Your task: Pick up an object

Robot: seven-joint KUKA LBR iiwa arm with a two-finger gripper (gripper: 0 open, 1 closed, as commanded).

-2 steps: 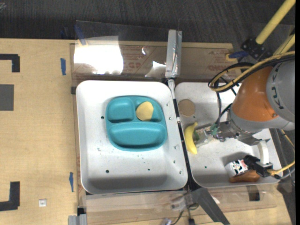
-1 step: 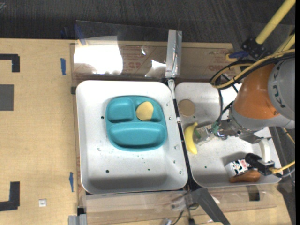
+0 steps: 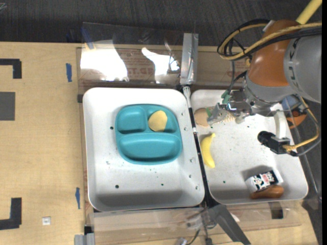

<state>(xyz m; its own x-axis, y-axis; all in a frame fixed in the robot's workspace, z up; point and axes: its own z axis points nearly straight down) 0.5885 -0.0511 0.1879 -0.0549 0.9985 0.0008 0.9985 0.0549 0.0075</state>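
My arm [image 3: 278, 60] reaches over right bin [image 3: 294, 188], wrist low at its far-left corner. Left bin [image 3: 102, 188] carries teal tray [image 3: 148, 137], yellow ball [image 3: 158, 120] in tray's far-right compartment. Banana [image 3: 207, 150] lies along right bin's left wall, untouched. Small carton [image 3: 264, 180] near its front-right corner. Tan egg-like object [image 3: 202, 117] just beside my tool [image 3: 220, 113]. Tool state: cannot tell. Judgement: nothing lifted yet; grasp and raise remain.

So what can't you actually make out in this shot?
- Claw: open or shut is lost in wrist clutter.
- Tan object beside the claw: partly hidden by it, identity unclear.
- Small carton: print too small to read.
- Right bin: far corner covered by the arm.
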